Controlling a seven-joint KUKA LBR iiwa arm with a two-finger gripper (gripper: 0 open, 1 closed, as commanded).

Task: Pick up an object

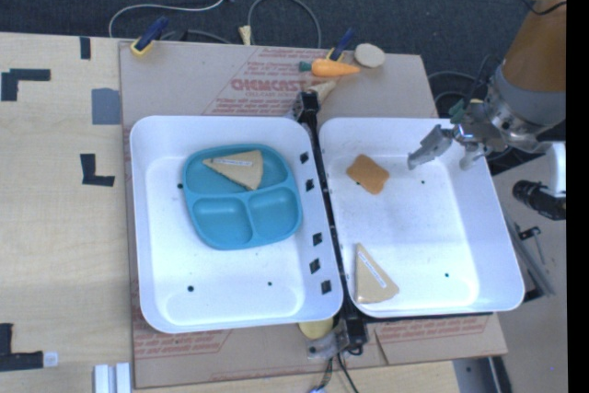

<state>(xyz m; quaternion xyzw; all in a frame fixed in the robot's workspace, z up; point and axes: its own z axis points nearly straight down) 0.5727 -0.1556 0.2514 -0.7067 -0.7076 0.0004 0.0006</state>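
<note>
Hand hovers over right bin, upper right part, fingers spread open, nothing between them. Step in hand, by my judgement: approach before grasp. Nearest pick: brown biscuit-like piece on bin floor, just left of hand, apart from it. Next move likely calls for shift left, descent, fingers straddling piece. Tan wedge lies near bin's front left corner. Left bin bears blue tray with another wedge. Toy carrot on desk behind bins. Bin divider close to piece; path otherwise unblocked.
</note>
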